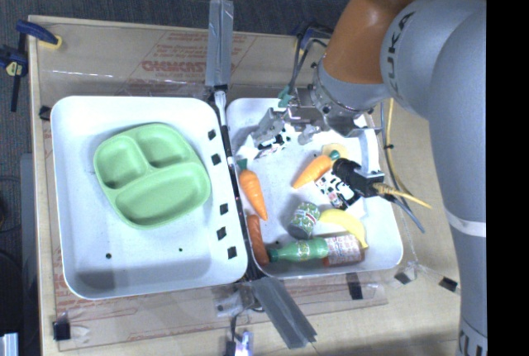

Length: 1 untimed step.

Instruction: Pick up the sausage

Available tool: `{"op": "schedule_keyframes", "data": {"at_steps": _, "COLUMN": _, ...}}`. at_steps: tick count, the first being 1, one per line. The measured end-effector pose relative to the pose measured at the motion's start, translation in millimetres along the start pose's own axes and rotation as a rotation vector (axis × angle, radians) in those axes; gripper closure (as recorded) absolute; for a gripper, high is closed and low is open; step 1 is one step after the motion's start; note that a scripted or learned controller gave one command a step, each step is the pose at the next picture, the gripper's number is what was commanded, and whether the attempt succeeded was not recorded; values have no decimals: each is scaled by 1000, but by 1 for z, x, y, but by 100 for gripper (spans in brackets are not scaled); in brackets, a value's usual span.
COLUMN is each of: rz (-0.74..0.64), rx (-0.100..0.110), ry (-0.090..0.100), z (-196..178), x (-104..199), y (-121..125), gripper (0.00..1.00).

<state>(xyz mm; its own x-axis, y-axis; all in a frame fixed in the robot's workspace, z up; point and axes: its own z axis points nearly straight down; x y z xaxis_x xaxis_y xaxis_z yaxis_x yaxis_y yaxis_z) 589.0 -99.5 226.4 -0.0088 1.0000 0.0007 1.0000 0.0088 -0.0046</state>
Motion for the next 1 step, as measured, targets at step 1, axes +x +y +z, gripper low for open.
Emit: {"op": "schedule_keyframes", "data": {"at_steps": 1, "rz": 14, "rx": -1, "ry": -1, "z": 25, "x": -78, "y": -28, "gripper": 0}}
